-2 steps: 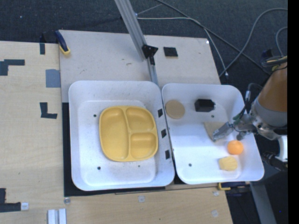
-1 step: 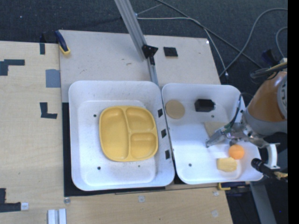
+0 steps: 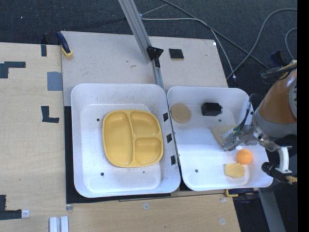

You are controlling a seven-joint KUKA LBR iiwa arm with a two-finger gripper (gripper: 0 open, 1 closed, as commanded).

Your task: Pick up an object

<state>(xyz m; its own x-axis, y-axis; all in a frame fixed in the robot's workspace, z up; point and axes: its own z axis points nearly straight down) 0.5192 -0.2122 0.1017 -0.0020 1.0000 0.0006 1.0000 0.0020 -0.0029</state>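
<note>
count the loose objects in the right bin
4: tan disc far left, black block beside it, orange ball near the gripper, yellow piece below. The arm may hide more.

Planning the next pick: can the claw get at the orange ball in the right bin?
Probably yes. The orange ball lies uncovered just beside the claw, with only the yellow block close by.

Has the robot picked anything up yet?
Not yet, as far as I can see. The gripper is down inside the right bin, near the orange ball and yellow piece, both lying on the bin floor. Grabbing and lifting one is left.
</note>
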